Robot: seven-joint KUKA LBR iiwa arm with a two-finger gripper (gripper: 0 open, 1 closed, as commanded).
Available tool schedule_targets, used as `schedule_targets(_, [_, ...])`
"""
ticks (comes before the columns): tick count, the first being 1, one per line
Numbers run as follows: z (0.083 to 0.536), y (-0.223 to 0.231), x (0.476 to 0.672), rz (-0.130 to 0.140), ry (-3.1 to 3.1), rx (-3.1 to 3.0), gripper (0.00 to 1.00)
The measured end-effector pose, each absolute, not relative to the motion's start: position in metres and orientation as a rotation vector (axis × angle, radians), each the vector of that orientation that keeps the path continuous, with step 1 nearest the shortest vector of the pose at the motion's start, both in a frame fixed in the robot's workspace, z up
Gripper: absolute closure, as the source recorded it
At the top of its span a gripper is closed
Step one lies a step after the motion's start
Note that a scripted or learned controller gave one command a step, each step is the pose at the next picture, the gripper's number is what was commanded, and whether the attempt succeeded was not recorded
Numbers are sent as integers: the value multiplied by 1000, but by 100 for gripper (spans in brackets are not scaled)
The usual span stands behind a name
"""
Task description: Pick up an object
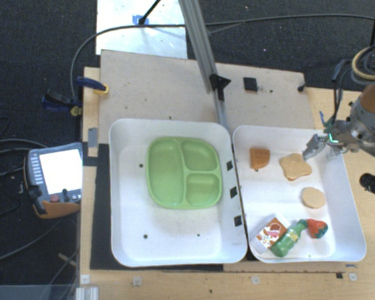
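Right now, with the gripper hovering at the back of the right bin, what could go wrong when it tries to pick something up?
1. The gripper sits near the bin's far rim, so a descent might strike the wall.
2. The toast-shaped piece and round cookie look flat; the gripper may slide over them.
3. The green bottle, strawberry and small carton lie clustered, so a grab there could push a neighbour.

A green divided plate (185, 173) lies in the left white bin (126, 237) on the tabletop (153, 82). A teach pendant (54, 178) with a lit screen sits off the tabletop's left edge, near blue clamps (84, 84).
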State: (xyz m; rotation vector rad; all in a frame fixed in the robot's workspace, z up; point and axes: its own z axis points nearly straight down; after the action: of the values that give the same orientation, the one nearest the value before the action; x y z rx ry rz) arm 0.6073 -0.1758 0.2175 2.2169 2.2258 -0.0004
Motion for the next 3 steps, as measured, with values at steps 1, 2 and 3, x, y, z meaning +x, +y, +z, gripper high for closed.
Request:
schedule_targets(1, [218,-176,608,1,2225,2215,0])
schedule_targets(2, [172,-169,603,-2,2226,2219,0])
schedule_targets(3, [115,-176,607,-3,2224,2221,0])
